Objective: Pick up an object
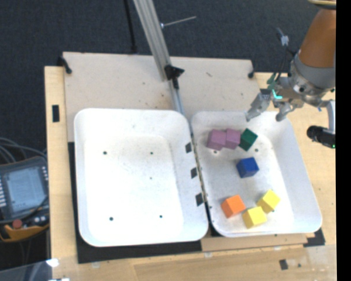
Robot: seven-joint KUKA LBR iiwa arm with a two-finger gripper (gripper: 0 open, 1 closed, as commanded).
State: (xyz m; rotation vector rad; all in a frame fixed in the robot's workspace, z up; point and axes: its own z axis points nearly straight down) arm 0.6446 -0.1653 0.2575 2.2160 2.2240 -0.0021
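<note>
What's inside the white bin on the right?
In the right bin: a purple block, green cube, blue cube, orange cube, two yellow cubes. Anything beneath them is hidden.

All the blocks lie in the right bin (292,157). Two pink blocks (223,139) touch side by side near its far wall, a green block (248,139) against them. A blue block (247,167) sits mid-bin; an orange block (233,205) and two yellow blocks (262,209) lie near its front rim.
</note>
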